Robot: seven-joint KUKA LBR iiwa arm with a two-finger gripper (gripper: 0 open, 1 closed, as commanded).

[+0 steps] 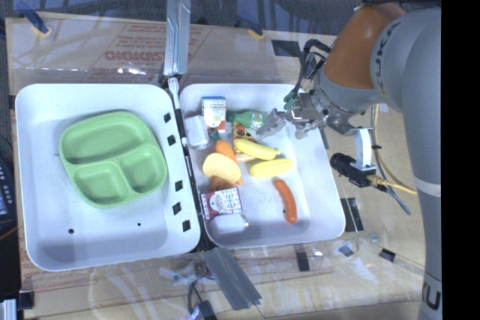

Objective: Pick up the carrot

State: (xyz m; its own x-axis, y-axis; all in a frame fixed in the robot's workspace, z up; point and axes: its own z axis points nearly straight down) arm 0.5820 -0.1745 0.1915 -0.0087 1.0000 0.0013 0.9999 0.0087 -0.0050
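The right bin [322,195] holds a heap of toy food. A short orange piece, which I take for the carrot [224,148], lies left of centre, tucked against a yellow banana [256,150]. My gripper [289,127] hangs over the bin's upper right part, to the right of the carrot and apart from it. Its fingers stand open with nothing between them; the left fingertip [268,126] is close to the banana's right end.
Also in the right bin are a red-orange sausage-shaped piece [286,200], a second yellow piece [271,167], a peach slice [223,169], a green item [247,118], two small cartons [214,110] [223,202] and a white cup [196,130]. The left bin [37,221] holds a green divided plate [112,157].
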